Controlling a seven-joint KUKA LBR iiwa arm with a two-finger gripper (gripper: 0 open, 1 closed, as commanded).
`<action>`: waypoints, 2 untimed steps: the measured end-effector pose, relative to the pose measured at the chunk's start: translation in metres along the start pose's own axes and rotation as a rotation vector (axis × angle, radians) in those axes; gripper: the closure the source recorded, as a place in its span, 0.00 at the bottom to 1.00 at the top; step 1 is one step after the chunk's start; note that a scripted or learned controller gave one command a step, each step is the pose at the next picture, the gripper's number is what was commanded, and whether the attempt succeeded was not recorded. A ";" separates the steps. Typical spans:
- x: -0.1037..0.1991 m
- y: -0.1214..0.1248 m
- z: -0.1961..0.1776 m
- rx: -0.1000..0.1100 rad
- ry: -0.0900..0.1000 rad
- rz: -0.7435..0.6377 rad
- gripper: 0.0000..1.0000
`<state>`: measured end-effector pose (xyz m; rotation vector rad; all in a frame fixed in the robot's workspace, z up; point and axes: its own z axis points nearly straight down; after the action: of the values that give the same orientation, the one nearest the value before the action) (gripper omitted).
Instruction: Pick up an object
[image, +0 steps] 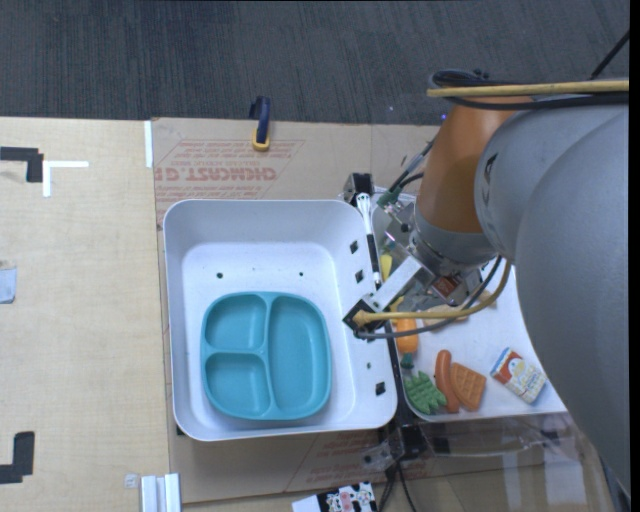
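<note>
The grey arm with its orange band reaches in from the right and hangs over the right bin (535, 330), covering most of it. My gripper (418, 298) is low at that bin's left side, just above a small orange object (406, 338) that peeks out beneath it. I cannot tell whether they touch. Toward the front of the same bin lie a green toy (424, 392), a red sausage-like piece (444, 372), an orange ridged piece (467, 385) and a small white carton with red and blue print (517, 376).
The left bin (190, 235) holds a teal divided plate (267, 355) in its front half. A cardboard sheet (230, 165) lies under the bins. The wall between the two bins (372, 300) runs close beside the gripper.
</note>
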<state>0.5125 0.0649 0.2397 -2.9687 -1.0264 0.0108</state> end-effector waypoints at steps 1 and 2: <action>-0.031 -0.017 0.013 0.001 0.000 0.077 1.00; -0.031 -0.016 0.005 0.003 -0.004 0.067 1.00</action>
<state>0.4784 0.0589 0.2348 -3.0002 -0.9267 0.0185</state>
